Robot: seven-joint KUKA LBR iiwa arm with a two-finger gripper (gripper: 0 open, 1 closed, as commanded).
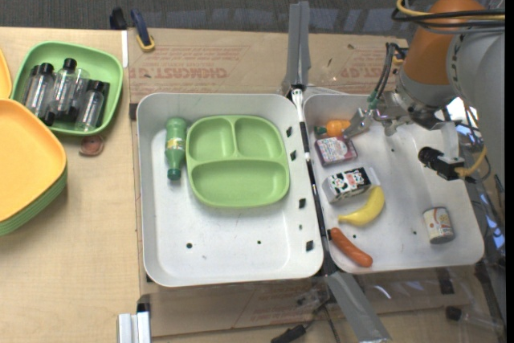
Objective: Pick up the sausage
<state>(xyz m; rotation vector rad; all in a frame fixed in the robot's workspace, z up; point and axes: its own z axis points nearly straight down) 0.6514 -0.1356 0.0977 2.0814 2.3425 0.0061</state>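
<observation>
Leftmost, off the bins: stacked orange plates (pixel 28 161) at the bench edge, and a green tray (pixel 68 88) holding several small dark-capped bottles (pixel 63 92). Left bin (pixel 161 253): one green bottle (pixel 175 147) lying along its left side, just beside a green divided plate (pixel 238 160) with three compartments, nothing in them. Right bin (pixel 401 245), contents from its left wall onward: an orange fruit (pixel 337 127) near the top corner; a small pink-labelled pouch (pixel 334 149) beneath it; a black-and-white patterned carton (pixel 348 183); a banana (pixel 364 208) just below the carton; the sausage (pixel 351 247), orange-red, lying at a slant in the lower left corner, its upper end close to the wall and near the banana's tip but apart from it; a small tin (pixel 438 224) well to the right. Sausage, handling notes: judged light, probably a smooth plastic or rubber toy, somewhat yielding and rounded, so liable to roll or slip out of a pinch. Best taken across its narrow width at mid-length, fingers set crosswise to its long axis; the near wall leaves little room on the left side. Gripper (pixel 365 120): at the upper part of the right bin, beside the orange fruit, well apart from the sausage; whether its claw is apart or together cannot be told from this angle, and nothing is seen held in it.
</observation>
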